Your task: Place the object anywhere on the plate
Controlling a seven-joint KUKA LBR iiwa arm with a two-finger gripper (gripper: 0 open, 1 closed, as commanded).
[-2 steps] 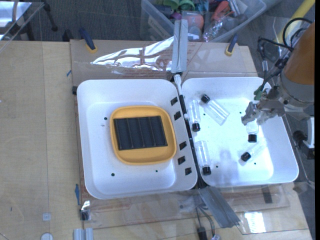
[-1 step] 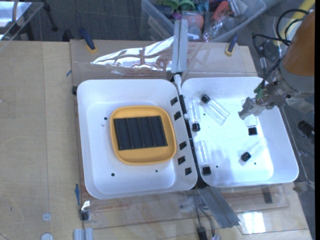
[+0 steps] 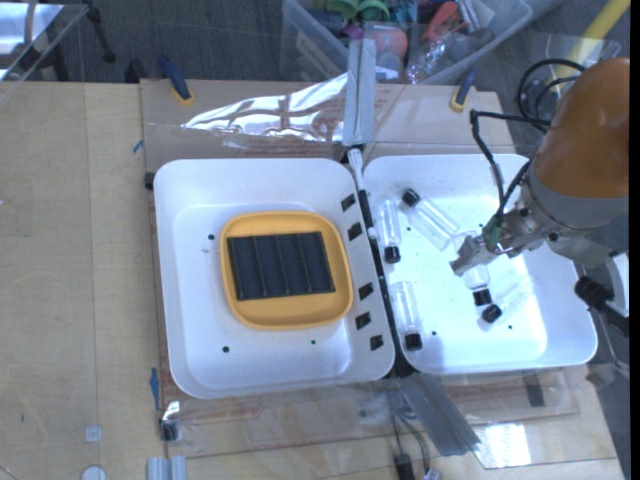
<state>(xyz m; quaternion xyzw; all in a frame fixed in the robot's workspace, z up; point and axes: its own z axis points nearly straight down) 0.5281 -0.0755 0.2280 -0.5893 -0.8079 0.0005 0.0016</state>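
The objects of the task are small clear plastic vials with black caps, all lying in the right bin (image 3: 560, 343), well apart from the plate (image 3: 286, 268). Taking the plate as the landmark: it is a yellow, rounded-square plate with a dark ribbed panel in its middle, and it sits flat at the centre of the left bin (image 3: 190, 368). 2 vials lie closest to it, just past the divider between the bins: an upper vial (image 3: 389, 236) and a lower vial (image 3: 407, 318), each lengthwise along the divider with its cap at the lower end. Farther from the plate, a third vial (image 3: 428, 215) lies slantwise near the top of the right bin, its cap toward the upper left. Farthest from the plate, 2 more vials (image 3: 495, 301) lie close together right under the tool, their black caps showing; their clear bodies are hard to make out against the white floor.

The gripper (image 3: 478, 258) is low over the right bin, beside those 2 farthest vials, with the grey arm and its orange band (image 3: 595, 133) above it at the side away from the plate. Whether the tool is open, closed or gripping a vial cannot be told from this angle.

Beyond the bins, away from the plate's top edge, stands a clear tub of coloured toys (image 3: 400, 8).
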